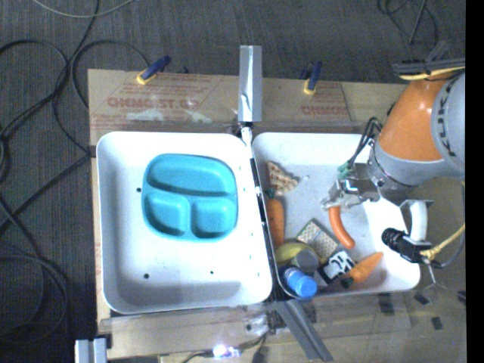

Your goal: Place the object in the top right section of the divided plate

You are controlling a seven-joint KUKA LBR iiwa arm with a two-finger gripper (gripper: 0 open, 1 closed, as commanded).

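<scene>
A: Task object first. Where does it lie?

B: Orange carrot piece, right bin, right of centre, slanting down-right on the white floor. Its upper end sits just under the gripper.

A: Pinched?

B: Cannot tell. The metal tips sit at the carrot's top end, but the wrist hides how the jaws stand; spread or pressed together is not readable.

A: The target?

B: Blue divided plate, centre of the left bin. One long section across the top, two smaller ones below. Well apart from the carrot, with the two bin walls between.

A: Neighbours in the right bin?

B: A second carrot lies upright along the left wall. A waffle-patterned cracker is above it, and another cracker is near the middle. A yellow-green round item touches a grey lump. A blue bottle is at the bottom edge. A black-and-white block lies beside a third carrot at lower right.

A: Anything crowding the task carrot?

B: The middle cracker is just beside its lower-left; otherwise there is bare floor around it.

A: The arm?

B: The orange band is over the bin's right side. The worktop beneath is brown board, with clamps at the far edge.
</scene>
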